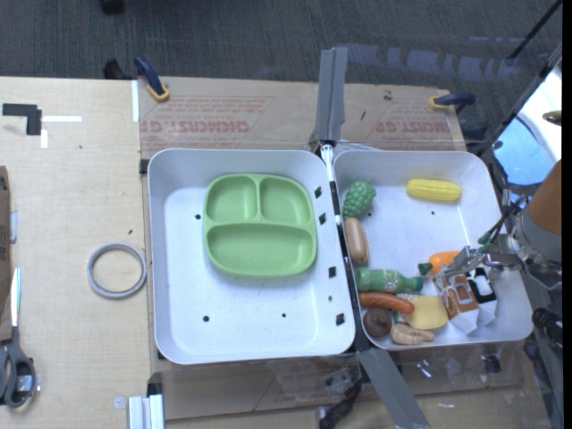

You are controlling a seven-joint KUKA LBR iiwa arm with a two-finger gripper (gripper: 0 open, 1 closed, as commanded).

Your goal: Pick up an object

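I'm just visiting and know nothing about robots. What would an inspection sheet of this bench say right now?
Surface: two white bins, left bin and right bin, on a cardboard-covered bench.
Job's things: right bin holds corn cob, broccoli, hot dog, green bottle and a pile of toy food.
Clutter: green divided plate in left bin; tape roll and scissors on the table.
Grippers: gripper low over the pile, at the right bin's right side.
Cables: nothing seen.
Surroundings: clamps, dark floor.

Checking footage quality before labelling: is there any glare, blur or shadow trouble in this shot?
Camera view: evenly lit, soft shadows inside the white bins; a bright overexposed patch at the right edge; the end effector over the right bin's toy food is slightly blurred; the green divided plate and yellow corn cob are sharp.
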